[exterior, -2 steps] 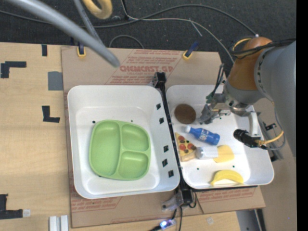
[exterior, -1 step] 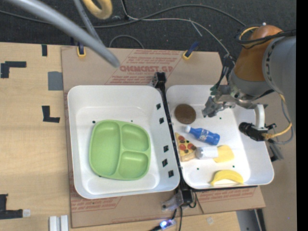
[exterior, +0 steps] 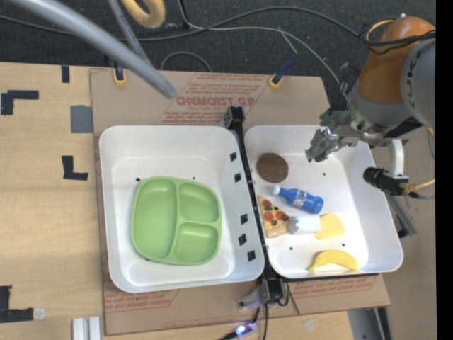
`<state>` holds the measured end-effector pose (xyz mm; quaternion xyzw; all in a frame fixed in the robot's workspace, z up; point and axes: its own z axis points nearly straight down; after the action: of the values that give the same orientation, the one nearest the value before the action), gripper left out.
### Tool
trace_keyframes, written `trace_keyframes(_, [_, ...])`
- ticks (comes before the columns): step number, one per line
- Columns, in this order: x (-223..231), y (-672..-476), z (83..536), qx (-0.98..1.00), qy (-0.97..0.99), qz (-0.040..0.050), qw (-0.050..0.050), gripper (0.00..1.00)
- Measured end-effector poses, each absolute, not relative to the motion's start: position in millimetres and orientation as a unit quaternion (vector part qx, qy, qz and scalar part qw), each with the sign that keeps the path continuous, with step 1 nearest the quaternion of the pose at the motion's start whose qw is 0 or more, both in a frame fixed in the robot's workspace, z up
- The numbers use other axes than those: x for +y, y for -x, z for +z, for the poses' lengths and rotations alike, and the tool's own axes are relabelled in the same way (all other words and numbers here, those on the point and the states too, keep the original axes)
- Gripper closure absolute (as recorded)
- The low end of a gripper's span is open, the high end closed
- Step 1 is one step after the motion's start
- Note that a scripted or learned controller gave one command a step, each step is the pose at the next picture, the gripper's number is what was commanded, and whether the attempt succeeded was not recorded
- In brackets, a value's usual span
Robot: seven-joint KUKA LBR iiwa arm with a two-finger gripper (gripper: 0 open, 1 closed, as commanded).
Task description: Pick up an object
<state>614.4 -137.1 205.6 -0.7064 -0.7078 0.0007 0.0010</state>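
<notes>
Gripper (exterior: 320, 147) over right bin's (exterior: 368, 222) upper area, nothing visibly held, finger state cannot be told; brown cookie (exterior: 272, 167), blue bottle (exterior: 300, 200), pizza slice (exterior: 272, 217), banana (exterior: 333, 262) below it; green divided plate (exterior: 176, 220) in left bin (exterior: 113, 190).

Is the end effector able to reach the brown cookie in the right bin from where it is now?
Probably yes. The end effector hangs over the right bin, and the brown cookie lies uncovered beside it, apart from the blue bottle.
</notes>
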Motion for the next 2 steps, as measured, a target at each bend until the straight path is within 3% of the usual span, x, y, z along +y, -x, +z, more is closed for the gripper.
trace_keyframes(2, [-19,-632.8,216,-0.71,0.705,0.0017,0.003,1.0])
